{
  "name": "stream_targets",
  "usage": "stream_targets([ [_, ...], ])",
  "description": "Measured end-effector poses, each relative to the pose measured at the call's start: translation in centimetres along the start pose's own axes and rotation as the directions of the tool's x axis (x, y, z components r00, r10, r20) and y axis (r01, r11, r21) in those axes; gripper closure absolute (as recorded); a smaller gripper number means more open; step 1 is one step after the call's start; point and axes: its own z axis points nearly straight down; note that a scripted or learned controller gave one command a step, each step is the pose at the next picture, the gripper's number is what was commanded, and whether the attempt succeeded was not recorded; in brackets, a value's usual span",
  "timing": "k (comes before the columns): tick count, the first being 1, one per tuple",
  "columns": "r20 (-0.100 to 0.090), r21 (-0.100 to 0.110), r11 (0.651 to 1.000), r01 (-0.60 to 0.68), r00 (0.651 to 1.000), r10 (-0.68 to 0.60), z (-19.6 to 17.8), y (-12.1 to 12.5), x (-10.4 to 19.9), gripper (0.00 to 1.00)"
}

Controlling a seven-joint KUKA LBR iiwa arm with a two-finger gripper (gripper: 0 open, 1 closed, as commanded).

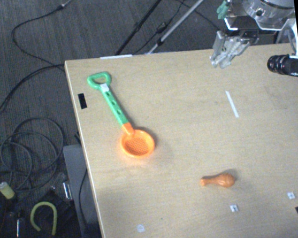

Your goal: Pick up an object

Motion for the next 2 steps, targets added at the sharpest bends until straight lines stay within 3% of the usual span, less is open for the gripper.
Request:
stream_targets([
  [1, -0.008, -0.012, 0.911, 0.412, 0.911, -0.412, 3.6, 0.3, 6.2, 1.00],
  [2, -0.003, -0.015, 0.688, 0.726, 0.688, -0.726, 3.1, -0.9, 16.4, 1.00],
])
